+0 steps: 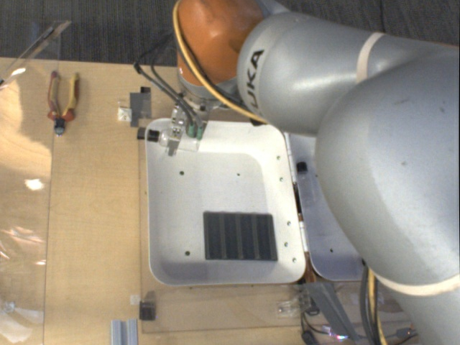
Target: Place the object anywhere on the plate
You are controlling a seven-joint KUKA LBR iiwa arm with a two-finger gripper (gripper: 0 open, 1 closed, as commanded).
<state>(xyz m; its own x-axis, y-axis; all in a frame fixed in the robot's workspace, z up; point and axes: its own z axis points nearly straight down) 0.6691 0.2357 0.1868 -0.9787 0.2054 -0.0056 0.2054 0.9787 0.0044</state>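
Nearest: covering the right bin with the grey arm (pixel 374 121), reaching in across the view. Then, flat on the near half of the left white bin (pixel 162 264), a dark ribbed plate (pixel 239 236), probably laid low and central for easy dropping from above. Farther, over the bin's far left corner, the gripper (pixel 181 131), hanging just above the rim, likely positioned for a descent. Cannot tell whether clenched or released. A small green and clear bit (pixel 191 129) at its tip; maybe the object, maybe part of the tool, too small to say. Farthest, on the bench (pixel 86 228), red-handled pliers (pixel 62 100), well apart from the bin.
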